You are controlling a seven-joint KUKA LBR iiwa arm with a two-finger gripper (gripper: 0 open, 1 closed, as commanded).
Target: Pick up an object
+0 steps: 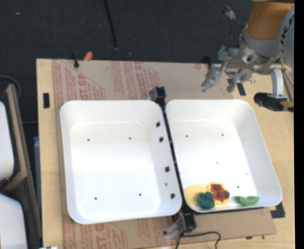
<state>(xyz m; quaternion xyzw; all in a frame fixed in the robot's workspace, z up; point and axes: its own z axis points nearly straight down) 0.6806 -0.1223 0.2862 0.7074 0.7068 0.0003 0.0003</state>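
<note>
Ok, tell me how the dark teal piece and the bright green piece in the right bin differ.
The dark teal piece is chunky and rests on a yellow disc; the bright green piece is flatter, elongated, and lies on the bin floor. Both sit by the right bin's near edge.

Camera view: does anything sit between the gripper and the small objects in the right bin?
Nothing visible does. The gripper hangs above the right bin's far rim; the yellow, teal, orange and green objects cluster at its near edge, with bare white floor between.

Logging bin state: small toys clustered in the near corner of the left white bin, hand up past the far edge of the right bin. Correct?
Wrong bin. The camera view shows the small colourful toys in the right shallow white bin's near corner. The hand is past its far edge, as said.
</note>
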